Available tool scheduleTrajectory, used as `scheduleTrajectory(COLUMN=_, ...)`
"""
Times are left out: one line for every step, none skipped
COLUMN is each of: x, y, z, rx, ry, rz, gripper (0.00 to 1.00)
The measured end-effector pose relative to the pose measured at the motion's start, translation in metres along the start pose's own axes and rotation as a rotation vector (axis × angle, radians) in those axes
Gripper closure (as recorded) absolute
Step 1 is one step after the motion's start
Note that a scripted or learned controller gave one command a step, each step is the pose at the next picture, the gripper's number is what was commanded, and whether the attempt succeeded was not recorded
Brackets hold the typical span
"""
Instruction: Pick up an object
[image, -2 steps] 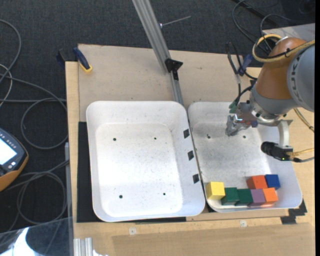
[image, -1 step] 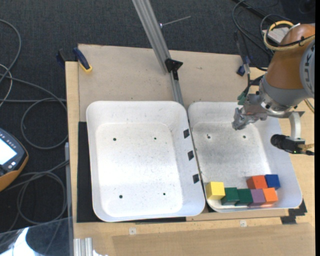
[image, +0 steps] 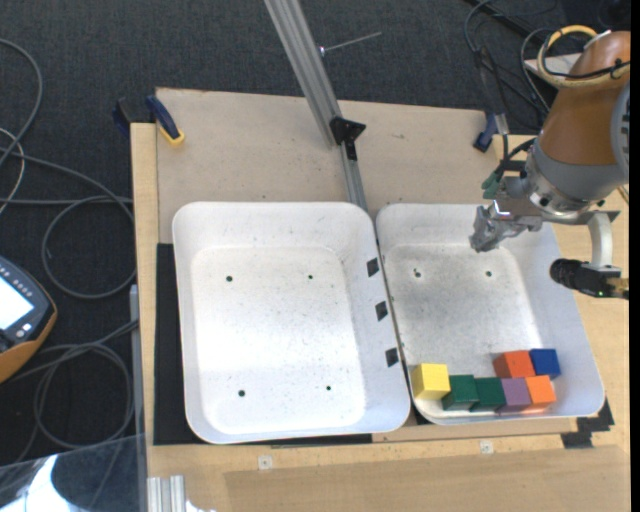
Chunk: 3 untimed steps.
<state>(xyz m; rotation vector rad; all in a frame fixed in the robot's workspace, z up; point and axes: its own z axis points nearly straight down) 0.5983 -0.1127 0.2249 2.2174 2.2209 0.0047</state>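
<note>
Grey and orange, the arm (image: 585, 120) comes in from three o'clock, and its upper part is cut off by the frame's top and right edges. Its gripper (image: 489, 236) hangs over the far end of the right bin (image: 470, 300), towards twelve o'clock within that bin. The fingertips are small, dark and blurred against the speckled white floor, so whether they are spread or pressed together cannot be told. Nothing can be made out between them.

Coloured blocks sit huddled at the near end of the same bin, at about six o'clock from the gripper and well apart from it. A yellow block (image: 432, 379) stands at the nine o'clock end of the cluster. Just beside it are two green blocks (image: 475, 391), so close in shade that the seam between them is hard to make out. A purple block (image: 515, 393) follows, then an orange block (image: 540, 390) at the three o'clock end. Behind those, a red-orange block (image: 517, 364) and a blue block (image: 545, 361) sit side by side. The blocks press together, and the front row partly hides the lower faces of the back pair.

At nine o'clock lies the left bin (image: 280, 320), touching the right bin along its edge. A slanted metal bar (image: 318, 90) crosses the bench from twelve o'clock and hides part of the seam between the bins.
</note>
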Motion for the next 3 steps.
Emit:
scheduleTrajectory(x=0.058, y=-0.010, z=-0.005, rx=0.006, ry=0.004, rz=-0.005, gripper=1.00)
scheduleTrajectory(x=0.108, y=-0.002, z=-0.012, rx=0.002, ry=0.003, rz=-0.005, gripper=1.00)
scheduleTrajectory(x=0.164, y=0.003, z=-0.021, rx=0.002, ry=0.003, rz=-0.006, gripper=1.00)
